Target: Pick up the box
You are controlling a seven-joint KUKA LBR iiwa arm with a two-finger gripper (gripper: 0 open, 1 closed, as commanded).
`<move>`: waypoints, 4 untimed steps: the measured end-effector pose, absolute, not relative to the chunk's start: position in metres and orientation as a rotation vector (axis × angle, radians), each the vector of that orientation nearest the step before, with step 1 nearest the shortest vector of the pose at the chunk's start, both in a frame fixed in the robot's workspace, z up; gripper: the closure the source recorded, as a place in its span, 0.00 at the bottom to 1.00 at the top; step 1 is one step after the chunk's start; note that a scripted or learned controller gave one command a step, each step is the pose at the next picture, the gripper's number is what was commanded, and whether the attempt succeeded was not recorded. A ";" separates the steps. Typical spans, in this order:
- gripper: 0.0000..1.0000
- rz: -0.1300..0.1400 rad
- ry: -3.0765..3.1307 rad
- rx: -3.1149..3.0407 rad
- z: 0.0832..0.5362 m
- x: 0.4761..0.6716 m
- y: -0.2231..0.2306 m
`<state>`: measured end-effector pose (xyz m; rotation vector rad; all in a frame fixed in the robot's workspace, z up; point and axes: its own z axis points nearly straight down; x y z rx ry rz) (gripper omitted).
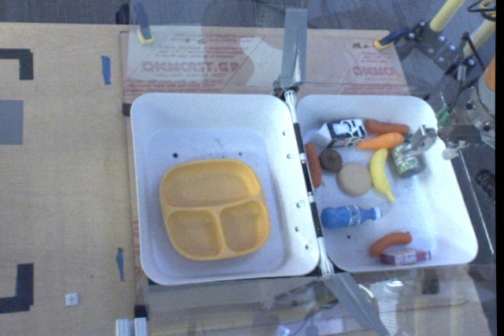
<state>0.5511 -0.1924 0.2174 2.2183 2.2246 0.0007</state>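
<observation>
The box (pixel 345 131) is small, black and white; it lies in the right bin (pixel 441 204), up in the far part, a bit left of the middle; its long side runs left to right across the view, with the right end tipped up a tiny bit toward the far wall; it looks like it lies flat on its side, but it is small here and I am not sure. Its right end is just beside two orange carrots (pixel 383 134); a brown ball (pixel 331 160) sits near it on the close side.

The arm (pixel 466 133) comes in low from the right, over the right wall of that bin; the gripper (pixel 420 140) points left, toward the carrots; it hangs just over a small green and grey thing (pixel 407 162); whether the gripper is clamped or loose, I cannot tell; nothing shows clearly inside it. The gripper and the box are apart, with the carrots between them.

A banana (pixel 382 174) lies just left of the green thing; a tan round thing (pixel 354 179) sits beside the banana; a blue bottle (pixel 349 216) lies closer to the near wall. The left bin (pixel 157 122) holds a yellow tray (pixel 213 208).
</observation>
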 end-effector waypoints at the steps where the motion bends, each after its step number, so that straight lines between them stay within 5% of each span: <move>1: 0.00 0.007 1.851 2.534 0.087 0.501 -0.138; 2: 1.00 0.009 1.843 2.535 0.098 0.502 -0.140; 3: 0.00 0.009 1.844 2.535 0.098 0.502 -0.140; 4: 0.00 0.001 1.242 2.883 0.086 0.572 -0.147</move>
